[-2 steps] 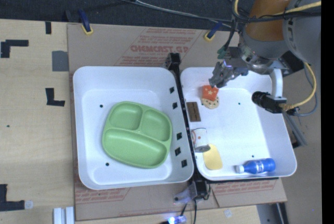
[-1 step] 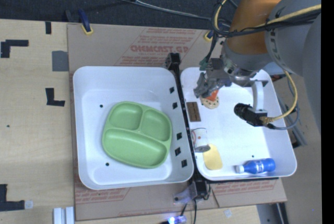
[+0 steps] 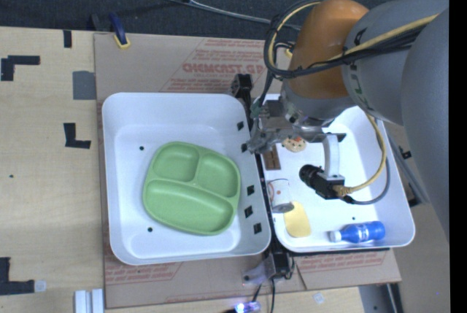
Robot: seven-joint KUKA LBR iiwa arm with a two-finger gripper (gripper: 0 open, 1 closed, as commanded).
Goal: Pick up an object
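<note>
Camera view, contents as we are seeing them. The left bin [image 3: 117, 129] is holding one green divided plate [image 3: 193, 187], lying flat near its middle. The right bin [image 3: 398, 231] is holding a blue bottle [image 3: 359, 233] lying on its side near the front edge, a pale yellow piece [image 3: 297, 221] just left of it, and a small clear item [image 3: 279, 192] close to the divider. The arm [image 3: 343, 49] is reaching over the right bin's far left corner, and the gripper [image 3: 288, 138] is hanging there; we cannot tell how it is set. Both bins are sitting on a cardboard sheet [image 3: 182, 63].
</note>
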